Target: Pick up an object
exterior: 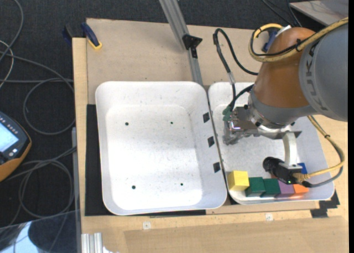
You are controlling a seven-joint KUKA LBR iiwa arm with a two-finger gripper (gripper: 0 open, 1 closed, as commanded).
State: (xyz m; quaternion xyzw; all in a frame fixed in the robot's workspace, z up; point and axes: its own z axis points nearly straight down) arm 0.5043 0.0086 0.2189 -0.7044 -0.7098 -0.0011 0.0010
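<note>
Jaws cannot be judged from the camera view: the gripper (235, 127) is seen from above as a cluster of metal parts under the orange band of the arm (287, 75), and whether it is open or closed, or holding anything, cannot be told. It is placed over the right bin (326, 152), close to that bin's left wall and about midway along it, well apart from the blocks.

No object is seen lifted. Five small blocks are lined up along the near edge of the right bin: a yellow block (239, 179) toward the near left corner, then a green block (256, 186), a darker green block (271, 186), a purple block (286, 189) and an orange block (299, 190). All are resting on the bin floor, touching or just beside one another. A black cable fitting (275, 165) is seen just behind them.

The left bin (110, 135) is seen beside it, its floor white and speckled.

The pick is judged not yet done; reaching a block, closing on it and lifting appear to remain.
</note>
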